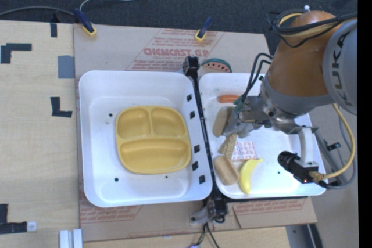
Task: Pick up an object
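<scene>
The right bin (273, 186) holds several food items. An orange sausage-like piece (227, 99) lies near the bin's back left. Along the left wall sit a brown bread piece (220, 121), a tan stick (228, 144) and a brown bun (225, 171). A yellow banana (249, 175) lies beside the bun, and a white packet with red dots (244, 151) sits above it. My gripper (235, 126) hangs low over the bread piece and the tan stick, close to both. The arm's wrist hides the middle of the bin.
The left bin (93, 125) carries a yellow divided plate (153, 139). A black divider clip strip (196, 125) runs between the bins. A black connector and yellow cable (299, 168) hang over the right bin's front right. Yellow clamps (86, 23) hold the cardboard's back edge.
</scene>
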You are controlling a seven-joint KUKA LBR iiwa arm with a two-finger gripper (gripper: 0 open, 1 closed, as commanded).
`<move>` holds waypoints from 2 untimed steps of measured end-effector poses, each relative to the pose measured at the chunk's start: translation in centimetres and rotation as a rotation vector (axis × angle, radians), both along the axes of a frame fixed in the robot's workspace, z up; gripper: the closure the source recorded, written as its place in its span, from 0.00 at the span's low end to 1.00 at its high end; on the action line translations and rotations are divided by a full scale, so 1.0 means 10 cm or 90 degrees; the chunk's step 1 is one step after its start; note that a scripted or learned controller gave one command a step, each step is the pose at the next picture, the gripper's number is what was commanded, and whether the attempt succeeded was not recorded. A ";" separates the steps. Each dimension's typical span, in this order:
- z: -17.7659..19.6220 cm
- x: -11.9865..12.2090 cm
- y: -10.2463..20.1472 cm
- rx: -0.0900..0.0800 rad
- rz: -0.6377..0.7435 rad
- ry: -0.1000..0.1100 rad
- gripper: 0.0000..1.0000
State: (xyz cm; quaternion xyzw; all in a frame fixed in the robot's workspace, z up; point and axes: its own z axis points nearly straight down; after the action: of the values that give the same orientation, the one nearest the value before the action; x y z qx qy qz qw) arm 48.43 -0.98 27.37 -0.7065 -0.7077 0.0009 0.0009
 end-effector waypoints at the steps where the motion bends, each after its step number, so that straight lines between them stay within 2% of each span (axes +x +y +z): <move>1: -0.05 -0.01 -0.36 -0.001 -0.001 0.000 1.00; 2: -0.19 0.28 -0.19 0.000 0.000 0.000 1.00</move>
State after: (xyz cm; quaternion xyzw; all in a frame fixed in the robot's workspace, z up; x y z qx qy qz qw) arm 51.24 -2.84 25.44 -0.7066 -0.7076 0.0009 0.0006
